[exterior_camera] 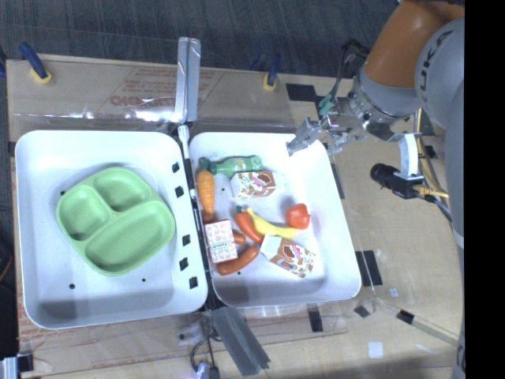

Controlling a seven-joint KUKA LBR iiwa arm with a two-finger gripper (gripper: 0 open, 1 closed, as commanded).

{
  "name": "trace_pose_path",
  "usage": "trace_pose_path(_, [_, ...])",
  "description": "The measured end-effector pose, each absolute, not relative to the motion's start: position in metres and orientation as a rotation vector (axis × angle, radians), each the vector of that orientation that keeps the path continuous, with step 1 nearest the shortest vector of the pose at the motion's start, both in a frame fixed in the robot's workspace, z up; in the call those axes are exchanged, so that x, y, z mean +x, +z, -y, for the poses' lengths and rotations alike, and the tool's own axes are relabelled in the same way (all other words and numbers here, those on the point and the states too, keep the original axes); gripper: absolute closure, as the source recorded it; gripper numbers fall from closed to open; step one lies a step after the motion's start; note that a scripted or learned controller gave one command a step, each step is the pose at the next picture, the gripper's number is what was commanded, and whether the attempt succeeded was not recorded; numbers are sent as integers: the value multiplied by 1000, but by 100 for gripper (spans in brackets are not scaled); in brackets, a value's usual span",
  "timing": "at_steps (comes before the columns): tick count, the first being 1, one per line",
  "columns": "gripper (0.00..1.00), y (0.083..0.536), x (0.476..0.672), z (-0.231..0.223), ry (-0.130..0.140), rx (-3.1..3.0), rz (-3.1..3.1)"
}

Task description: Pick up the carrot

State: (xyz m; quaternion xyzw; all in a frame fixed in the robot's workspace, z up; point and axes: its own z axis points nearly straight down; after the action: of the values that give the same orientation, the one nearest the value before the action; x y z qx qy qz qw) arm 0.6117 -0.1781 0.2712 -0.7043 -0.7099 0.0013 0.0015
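The carrot (pixel 206 192) is orange and lies lengthwise along the left wall of the right bin (pixel 335 212), just below a green bottle (pixel 237 164). My gripper (pixel 309 138) hovers over the bin's far right corner, well to the right of and above the carrot. Its fingers look spread, with nothing between them.
The right bin also holds two small cartons (pixel 254 185) (pixel 290 257), a banana (pixel 274 226), a red pepper (pixel 297 215), sausages (pixel 237 260) and a pink box (pixel 221 241). In the left bin (pixel 31 235) sits a green divided plate (pixel 117 219).
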Motion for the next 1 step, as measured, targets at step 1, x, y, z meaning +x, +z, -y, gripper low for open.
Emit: trace_pose_path(1, [0, 180, 618, 122, 3, -2047, 2380])
